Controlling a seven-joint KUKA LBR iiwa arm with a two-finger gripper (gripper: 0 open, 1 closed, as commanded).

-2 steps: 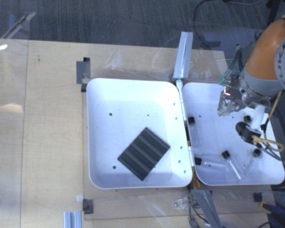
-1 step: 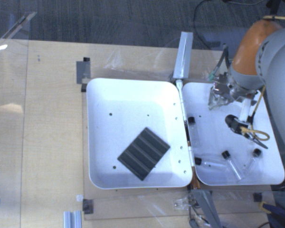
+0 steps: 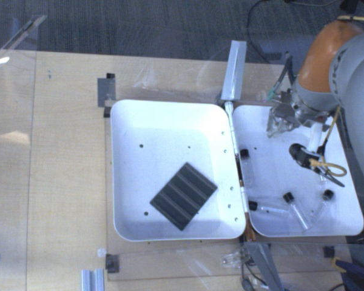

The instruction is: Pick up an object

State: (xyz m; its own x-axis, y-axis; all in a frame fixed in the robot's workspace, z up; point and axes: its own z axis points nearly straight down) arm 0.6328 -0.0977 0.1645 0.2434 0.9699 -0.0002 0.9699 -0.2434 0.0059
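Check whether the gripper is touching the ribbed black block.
Apart. Camera view shows the gripper over the right bin, while the ribbed black block lies in the left bin.

- Even overhead light is washing the left bin [image 3: 164,126] bright.
- Soft shadow is pooling along its near wall.
- Arm [image 3: 352,65] is looking blurred, close to lens.

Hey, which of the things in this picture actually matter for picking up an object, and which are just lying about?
For the job:
claw, above the right bin
ribbed dark block, in the left bin
black-capped clear tubes, in the right bin

Just lying about:
metal bar, behind the bins
black bracket, on the bench
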